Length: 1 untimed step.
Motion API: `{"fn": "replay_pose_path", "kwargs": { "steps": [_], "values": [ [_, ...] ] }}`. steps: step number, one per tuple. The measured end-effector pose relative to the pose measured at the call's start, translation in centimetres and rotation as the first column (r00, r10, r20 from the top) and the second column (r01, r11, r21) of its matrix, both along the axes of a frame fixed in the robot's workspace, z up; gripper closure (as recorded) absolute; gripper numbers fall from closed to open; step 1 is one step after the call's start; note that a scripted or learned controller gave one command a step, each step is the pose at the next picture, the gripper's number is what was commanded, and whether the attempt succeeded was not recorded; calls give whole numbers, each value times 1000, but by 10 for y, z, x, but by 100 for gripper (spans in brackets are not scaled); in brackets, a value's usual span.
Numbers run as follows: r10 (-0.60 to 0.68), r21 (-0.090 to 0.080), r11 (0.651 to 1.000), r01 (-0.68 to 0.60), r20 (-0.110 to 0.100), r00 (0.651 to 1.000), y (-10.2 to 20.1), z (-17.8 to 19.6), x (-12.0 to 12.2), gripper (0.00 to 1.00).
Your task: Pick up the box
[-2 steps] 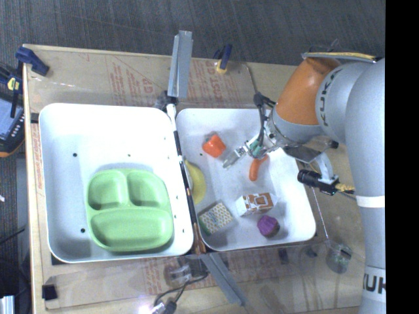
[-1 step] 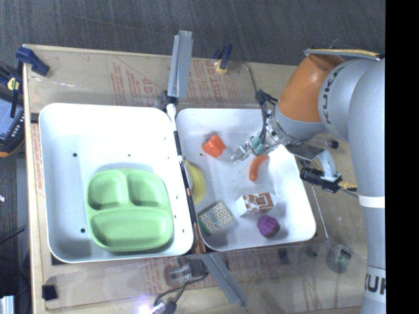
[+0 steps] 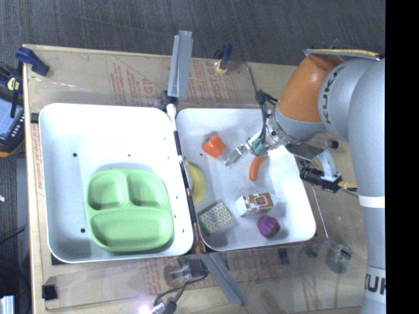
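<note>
Box (image 3: 255, 203) lying toward the near side of the fingers (image 3: 230, 159), a touch to the arm's side, past the orange carrot (image 3: 256, 167); long axis roughly crosswise. Fingers apart, holding nothing, hovering inside the right bin (image 3: 296, 231).

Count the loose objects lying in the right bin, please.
6: an orange cup, a carrot, a small carton box, a purple item, a patterned block, a yellow item at the left wall.

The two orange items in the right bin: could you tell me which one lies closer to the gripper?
The long orange piece, carrot-like, lies just below the gripper. The squat orange piece sits farther off, to the gripper's left.
</note>
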State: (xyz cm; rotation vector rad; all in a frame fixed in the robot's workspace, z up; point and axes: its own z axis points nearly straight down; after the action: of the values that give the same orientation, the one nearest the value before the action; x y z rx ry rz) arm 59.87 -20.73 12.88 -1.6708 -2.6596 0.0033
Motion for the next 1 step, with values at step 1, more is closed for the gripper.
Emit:
{"fn": "replay_pose_path", "kwargs": {
  "steps": [1],
  "values": [
    [3, -1, 1000, -3, 2, 1000, 0, 10, 1, 100]
  ]
}}
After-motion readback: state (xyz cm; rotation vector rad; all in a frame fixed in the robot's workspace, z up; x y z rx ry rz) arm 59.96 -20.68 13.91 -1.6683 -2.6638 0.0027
